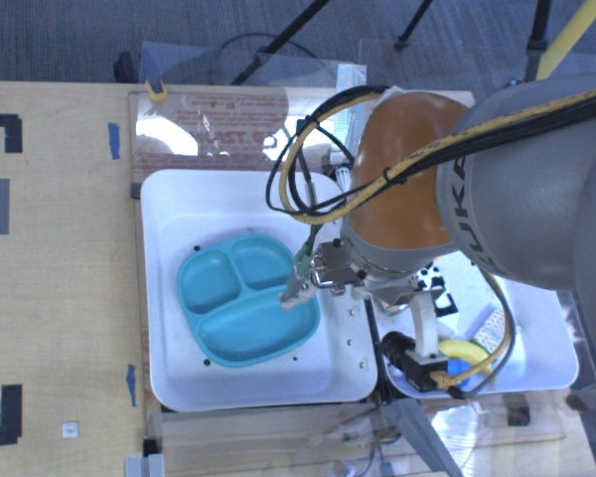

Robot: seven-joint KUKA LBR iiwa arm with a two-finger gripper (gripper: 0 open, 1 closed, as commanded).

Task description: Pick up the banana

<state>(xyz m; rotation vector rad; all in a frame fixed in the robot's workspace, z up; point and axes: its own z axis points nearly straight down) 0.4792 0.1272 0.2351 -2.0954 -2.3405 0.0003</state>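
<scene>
A pale wooden bench (60,266) seen from above, with two shallow white bins side by side.

The grey robot arm (517,197) takes up the frame from 1 o'clock to 3 o'clock. Its broad orange band (407,177) sits just above the centre, looped with black and yellow cables.

The left bin (169,217) lies at the centre of the frame. The right bin (546,346) lies at 4 o'clock and is largely covered by the arm.

A blue divided plate (238,306) with three compartments sits in the middle of the left bin.

The claw (300,294) hangs below the orange band, over the left bin's 3 o'clock side, at the plate's 3 o'clock rim. It seems to touch or hang just above that rim, but the slanted view does not settle which. Its metal tip is small and blurred, so I cannot tell whether the claw is spread or pressed together. Nothing can be seen held in it.

The banana (464,349) lies in the right bin near its 6 o'clock edge, well apart from the claw. Part of it is hidden behind a cable.

A small blue object (460,368) sits just beside the banana at its 6 o'clock. A striped packet (489,326) lies at the banana's 1 o'clock. A black-and-white item (439,291) lies at the banana's 11 o'clock, close under the wrist.
</scene>
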